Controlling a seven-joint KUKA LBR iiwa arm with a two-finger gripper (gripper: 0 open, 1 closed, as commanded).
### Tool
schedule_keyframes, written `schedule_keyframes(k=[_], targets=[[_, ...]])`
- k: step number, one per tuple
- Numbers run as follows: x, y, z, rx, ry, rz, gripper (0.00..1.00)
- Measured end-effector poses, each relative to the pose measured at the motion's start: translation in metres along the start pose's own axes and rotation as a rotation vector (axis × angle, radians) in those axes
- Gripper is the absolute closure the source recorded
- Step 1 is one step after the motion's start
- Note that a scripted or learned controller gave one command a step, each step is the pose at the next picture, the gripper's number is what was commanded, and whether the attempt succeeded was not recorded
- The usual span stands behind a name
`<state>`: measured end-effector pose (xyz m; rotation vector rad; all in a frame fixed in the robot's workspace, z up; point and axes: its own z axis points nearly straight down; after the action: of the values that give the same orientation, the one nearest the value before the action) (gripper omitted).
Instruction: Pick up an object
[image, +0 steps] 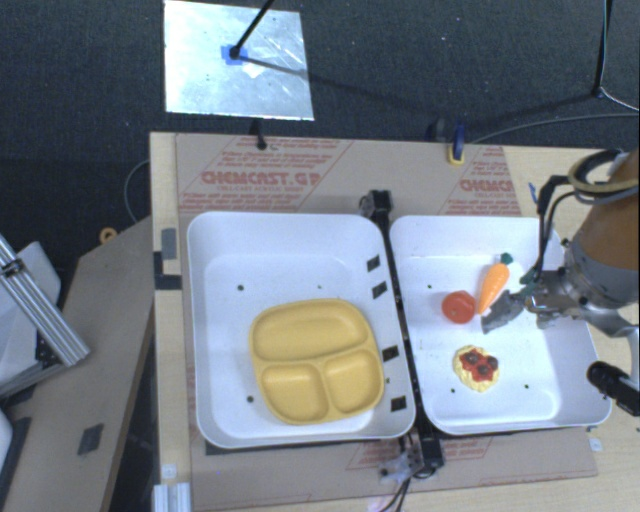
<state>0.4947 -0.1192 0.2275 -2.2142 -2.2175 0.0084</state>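
- Gripper low in the right bin, beside the carrot and tomato; grip state unclear.
- Yellow tray in the left bin.

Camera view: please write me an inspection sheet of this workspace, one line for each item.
Surface: bench bearing two white bins, left bin and right bin.
Job's things: in the right bin, carrot, red tomato, yellow piece with red topping.
Clutter: yellow divided tray in the left bin.
Grippers: gripper low in the right bin beside the carrot and tomato; no object seen between its fingers.
Cables: black cable across the dark floor at top right.
Surroundings: shiny sheet on the floor; metal frame at left.
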Motion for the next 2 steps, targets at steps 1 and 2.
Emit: schedule_keyframes(k=[1, 2], targets=[[0.0, 0.002, -0.005, -0.011, -0.002, -0.003, 0.0], [0.005, 0.003, 0.038, -0.006, -0.001, 0.0, 0.0]])
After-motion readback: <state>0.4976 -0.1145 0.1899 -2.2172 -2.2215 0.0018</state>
